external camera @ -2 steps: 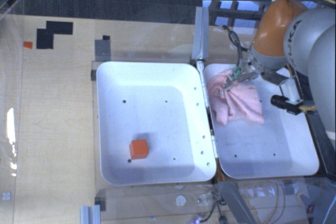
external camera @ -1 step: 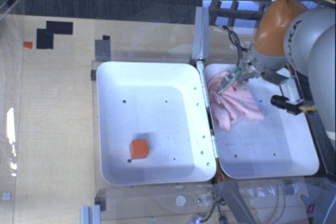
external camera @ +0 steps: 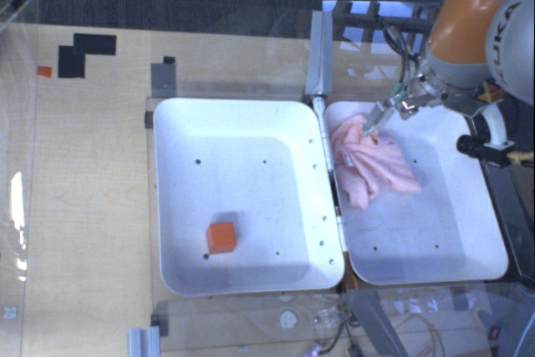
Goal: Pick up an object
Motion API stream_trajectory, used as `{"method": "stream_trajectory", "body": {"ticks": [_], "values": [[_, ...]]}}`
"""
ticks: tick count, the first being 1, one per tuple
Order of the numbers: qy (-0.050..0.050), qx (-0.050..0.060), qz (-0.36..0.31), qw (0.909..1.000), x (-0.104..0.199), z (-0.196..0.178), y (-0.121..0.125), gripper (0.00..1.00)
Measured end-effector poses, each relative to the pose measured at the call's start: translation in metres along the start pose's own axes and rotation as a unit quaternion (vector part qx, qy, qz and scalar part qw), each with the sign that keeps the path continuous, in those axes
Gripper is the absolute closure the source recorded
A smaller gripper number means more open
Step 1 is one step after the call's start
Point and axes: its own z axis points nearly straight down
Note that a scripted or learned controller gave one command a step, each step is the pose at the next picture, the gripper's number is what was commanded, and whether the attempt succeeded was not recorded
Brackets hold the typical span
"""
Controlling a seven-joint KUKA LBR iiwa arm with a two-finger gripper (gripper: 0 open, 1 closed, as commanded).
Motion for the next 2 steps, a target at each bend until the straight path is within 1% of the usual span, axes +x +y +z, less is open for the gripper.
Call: {"method": "stream_trajectory", "body": {"ticks": [1, 2], "values": [[0.001, 0.004, 0.017, 0.9998, -0.037, 0.071, -0.068, 0.00], [-0.001, -0.001, -0.032, 0.9995, -0.083, 0.102, -0.096, 0.00]]}}
